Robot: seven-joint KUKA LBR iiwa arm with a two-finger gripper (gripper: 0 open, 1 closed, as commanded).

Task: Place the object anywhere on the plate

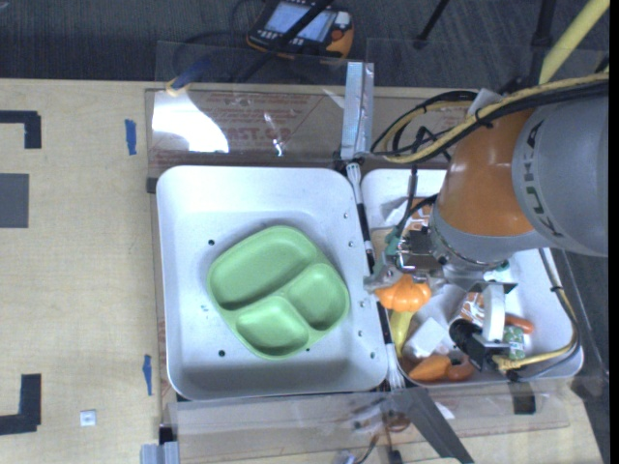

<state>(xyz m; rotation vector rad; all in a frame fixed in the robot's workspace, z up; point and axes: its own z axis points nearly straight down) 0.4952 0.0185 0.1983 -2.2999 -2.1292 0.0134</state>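
A green plate point(279, 291) with three compartments lies tilted in the middle of the left bin point(184, 201). My gripper point(403, 283) hangs over the left edge of the right bin point(566, 351), beside the wall between the bins. It is shut on a small orange toy fruit point(406, 297) with a green stem, which sits between the fingers just right of the divider. The plate's near rim is a short way left of the fruit.
Below the gripper the right bin holds several loose items: a white piece point(427, 337), an orange carrot-like piece point(431, 367), a yellow strip point(397, 327) and a red-and-white item point(511, 324). The arm's bulk covers the bin's upper part.
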